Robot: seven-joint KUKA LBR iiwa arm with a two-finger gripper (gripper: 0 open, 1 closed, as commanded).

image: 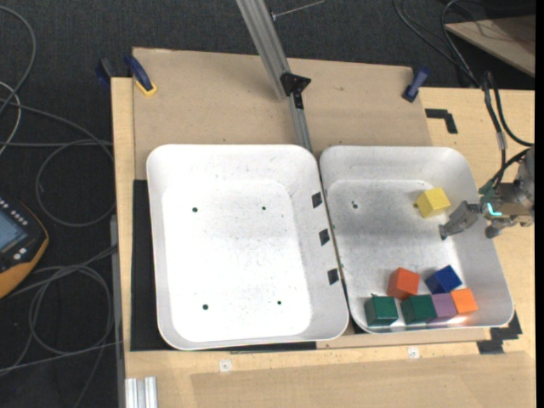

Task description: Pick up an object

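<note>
Nothing picked yet; gripper (466, 218) at right bin (374, 164) edge beside yellow cube (433, 201), grip state can't tell; other cubes (422, 299) untouched; grasp left.

We see the gripper (466, 219) at the right edge, its arm cut off; finger state is indeterminable.

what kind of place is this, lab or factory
Likely a robotics lab: two white bins clamped on a plywood bench, toy blocks for grasp trials, loose cables on carpet.
</note>
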